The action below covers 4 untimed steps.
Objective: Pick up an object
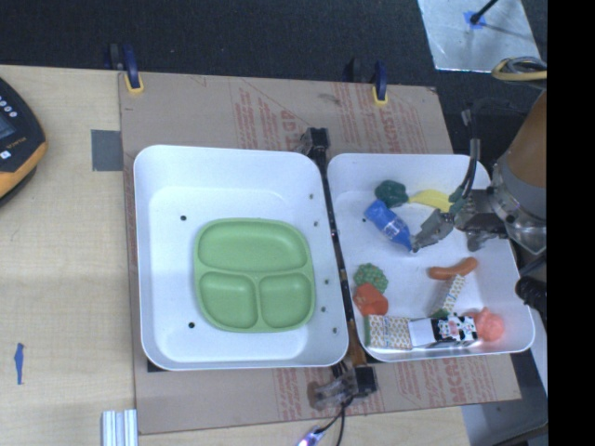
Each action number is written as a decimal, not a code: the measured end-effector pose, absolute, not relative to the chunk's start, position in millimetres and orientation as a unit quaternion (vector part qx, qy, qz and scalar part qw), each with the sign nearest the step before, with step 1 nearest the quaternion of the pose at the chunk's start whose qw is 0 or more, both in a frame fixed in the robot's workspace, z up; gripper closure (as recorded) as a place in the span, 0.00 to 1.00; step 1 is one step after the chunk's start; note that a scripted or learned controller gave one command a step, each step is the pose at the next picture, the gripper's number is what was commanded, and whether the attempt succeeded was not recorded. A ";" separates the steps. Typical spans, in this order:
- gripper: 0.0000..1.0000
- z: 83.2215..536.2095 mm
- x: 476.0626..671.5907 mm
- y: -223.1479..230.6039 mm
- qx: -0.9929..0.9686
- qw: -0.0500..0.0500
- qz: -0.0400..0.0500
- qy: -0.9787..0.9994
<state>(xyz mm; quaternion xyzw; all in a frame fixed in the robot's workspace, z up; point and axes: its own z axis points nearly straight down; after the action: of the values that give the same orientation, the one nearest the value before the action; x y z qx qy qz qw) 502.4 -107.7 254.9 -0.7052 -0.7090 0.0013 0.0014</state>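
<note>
Camera view: gripper (437, 229) in right bin (521, 277), beside blue bottle (388, 225)

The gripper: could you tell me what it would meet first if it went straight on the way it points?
Probably the blue object: the gripper points down-left, its tip beside that object's lower end. Depth is unclear, so it could meet the bin floor instead.

- a robotics lab bench: a cardboard sheet (279, 100) is held to a pale wooden table (56, 277) by blue-handled clamps (131, 68).
- two white bins (149, 249) sit side by side, cabled hardware fixed between them.
- a grey-and-orange controller (14, 147) rests at the table's left edge; dark carpet (232, 12) lies behind.
</note>
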 end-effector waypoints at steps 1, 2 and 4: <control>0.00 174.8 575.0 -168.8 -0.706 0.001 0.002 -0.708; 0.00 100.4 639.8 -159.6 -0.705 0.002 0.003 -0.709; 0.00 218.0 656.8 -212.4 -0.706 -0.001 0.000 -0.709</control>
<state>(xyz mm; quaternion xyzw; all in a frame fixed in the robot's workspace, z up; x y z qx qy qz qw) 656.8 -212.4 218.0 -0.7056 -0.7086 0.0003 -0.0006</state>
